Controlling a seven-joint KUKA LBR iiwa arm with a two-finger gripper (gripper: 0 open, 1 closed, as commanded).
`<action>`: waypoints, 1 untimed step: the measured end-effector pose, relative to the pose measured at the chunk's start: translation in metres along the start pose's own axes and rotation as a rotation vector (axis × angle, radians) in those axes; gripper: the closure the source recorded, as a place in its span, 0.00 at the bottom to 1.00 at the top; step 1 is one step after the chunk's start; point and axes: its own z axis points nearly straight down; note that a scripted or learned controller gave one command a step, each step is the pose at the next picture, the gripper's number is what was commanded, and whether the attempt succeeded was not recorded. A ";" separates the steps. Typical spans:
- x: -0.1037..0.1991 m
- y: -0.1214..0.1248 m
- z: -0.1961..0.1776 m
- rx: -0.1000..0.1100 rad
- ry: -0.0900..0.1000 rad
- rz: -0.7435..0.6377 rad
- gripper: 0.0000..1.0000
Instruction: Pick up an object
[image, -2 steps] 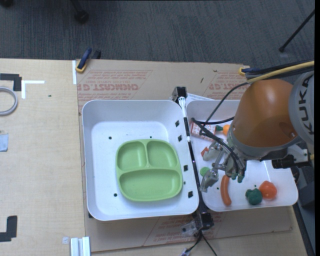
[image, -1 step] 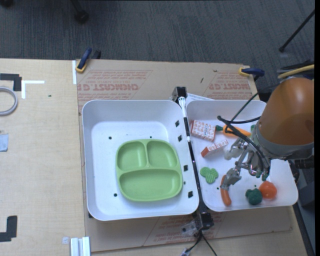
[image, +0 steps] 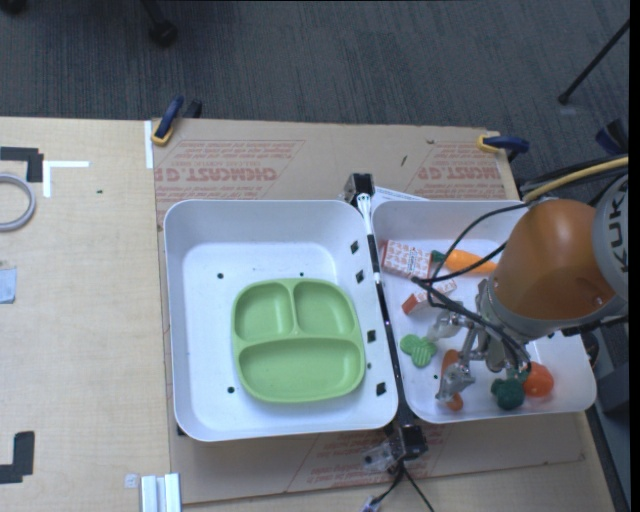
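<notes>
Nearest the camera: the near rim of my right bin (image: 520, 412), on the counter (image: 80, 330).
Targets: a dark green piece (image: 509, 395) and an orange-red ball (image: 539, 380) at the bin's 5 o'clock; a light green piece (image: 419, 350) toward 9 o'clock; a printed carton (image: 405, 259) at 11 o'clock.
Left bin: a green divided plate (image: 297, 340).
Doing it well: I'd centre over one item, clear of neighbours, descend straight, then close.
Gripper (image: 462, 378): low over the clutter; I cannot tell its opening, nor anything caught.

Pale green divided plate (image: 298, 340) in a white bin (image: 190, 300) — orange band (image: 548, 258) on the grey arm (image: 612, 235).
</notes>
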 end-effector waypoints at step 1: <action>-0.101 0.008 -0.001 0.000 -0.003 0.147 0.00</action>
